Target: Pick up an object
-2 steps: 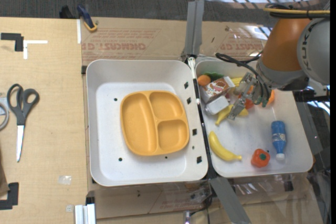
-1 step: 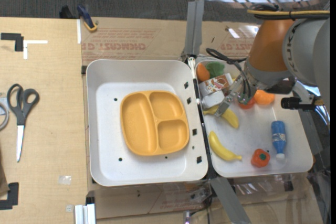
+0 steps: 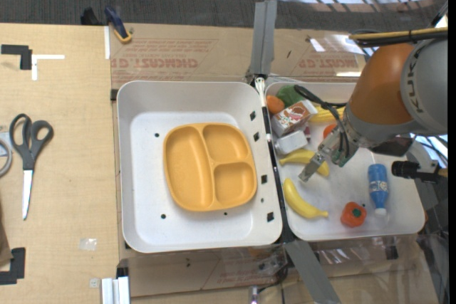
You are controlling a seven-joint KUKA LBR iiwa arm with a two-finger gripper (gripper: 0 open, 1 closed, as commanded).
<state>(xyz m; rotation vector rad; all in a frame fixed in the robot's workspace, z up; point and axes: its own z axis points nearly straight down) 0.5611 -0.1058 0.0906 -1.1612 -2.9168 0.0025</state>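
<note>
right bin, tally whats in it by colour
Counting what can be told apart in the right white bin:
yellow: 3, the bananas
orange-red: 2, a small fruit and a ball
green: 1, a vegetable
blue and white: 1, a bottle
red and white: 1, a carton
total: 8

The arm [image 3: 388, 92] hides part of the right bin [image 3: 406, 221] behind it.

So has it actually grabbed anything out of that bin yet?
Not that I can see. The claw is down in the right bin, right at a banana, but nothing visibly sits between its fingers. Lifting is left. The other banana, bottle and yellow tray lie untouched.
</note>
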